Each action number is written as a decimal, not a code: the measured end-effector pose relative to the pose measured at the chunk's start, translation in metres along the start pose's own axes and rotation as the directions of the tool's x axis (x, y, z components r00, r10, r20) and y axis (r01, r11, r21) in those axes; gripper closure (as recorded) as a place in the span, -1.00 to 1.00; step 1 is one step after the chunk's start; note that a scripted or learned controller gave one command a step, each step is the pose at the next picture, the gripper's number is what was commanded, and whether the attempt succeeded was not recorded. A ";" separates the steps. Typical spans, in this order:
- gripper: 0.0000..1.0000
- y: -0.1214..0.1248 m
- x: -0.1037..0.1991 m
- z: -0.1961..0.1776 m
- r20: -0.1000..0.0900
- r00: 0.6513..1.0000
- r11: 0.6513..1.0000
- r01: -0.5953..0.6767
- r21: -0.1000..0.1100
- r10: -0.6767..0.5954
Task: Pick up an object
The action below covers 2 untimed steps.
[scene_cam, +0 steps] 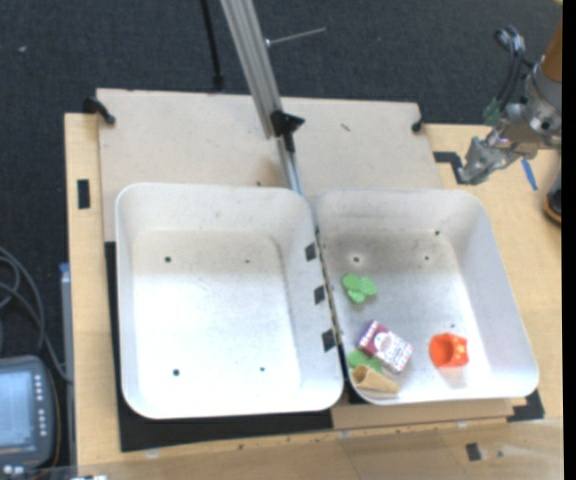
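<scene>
- The gripper (476,160) hangs over the bench beyond the right bin (488,230).
- In that bin: a green toy (359,289), a maroon packet (384,346), an orange cup (449,350) and a cone (374,377).

Two bins sit side by side on the tabletop (88,268), touching along the middle. All the stuff is in the right bin (488,258): a small clover-shaped piece (359,289) near its left wall, a little box (384,346) closer to the front, a cone-shaped piece (374,377) right at the front-left corner just beside the box, and a cup-like thing (448,351) off to the box's right. The gripper (480,160) hangs behind the right bin's far right corner, outside it. A metal post (253,58) rises behind the seam between the left bin (138,298) and the right one.
</scene>
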<state>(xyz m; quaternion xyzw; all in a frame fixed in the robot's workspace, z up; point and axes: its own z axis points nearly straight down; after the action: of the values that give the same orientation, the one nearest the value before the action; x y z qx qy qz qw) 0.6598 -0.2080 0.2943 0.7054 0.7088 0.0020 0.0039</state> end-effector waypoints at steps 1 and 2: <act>1.00 -0.015 0.044 0.015 -0.002 1.000 1.000 -0.001 0.009 0.001; 1.00 -0.038 0.091 0.031 -0.003 1.000 1.000 -0.001 0.009 0.001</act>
<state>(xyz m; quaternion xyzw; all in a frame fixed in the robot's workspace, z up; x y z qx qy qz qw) 0.6212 -0.1175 0.2623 0.7057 0.7085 -0.0005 -0.0004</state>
